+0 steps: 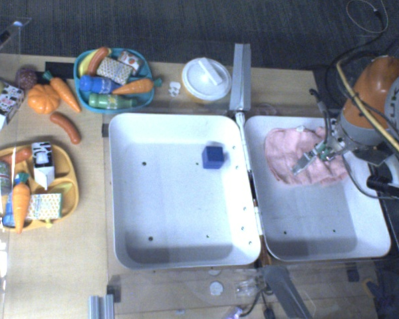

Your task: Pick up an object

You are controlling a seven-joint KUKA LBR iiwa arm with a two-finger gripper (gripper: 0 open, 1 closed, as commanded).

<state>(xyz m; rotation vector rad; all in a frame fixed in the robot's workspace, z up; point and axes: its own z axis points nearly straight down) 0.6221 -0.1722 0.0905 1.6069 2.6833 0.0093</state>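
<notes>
A crumpled pink cloth (289, 155) lies in the far part of the right bin (319, 238). A small blue cube (213, 156) sits in the left bin (166, 238), toward its far right corner. My gripper (306, 162) reaches in from the right and hangs low over the pink cloth, its tips at the cloth's right half. The arm's grey body with the orange band is at the right edge.
Outside the bins on the bench: a blue bowl (113, 80) of toy food, a white lidded container (206, 78), a yellow tray (30, 188) of toys at left, loose toy vegetables (53, 98). A metal divider (239, 78) stands between the bins.
</notes>
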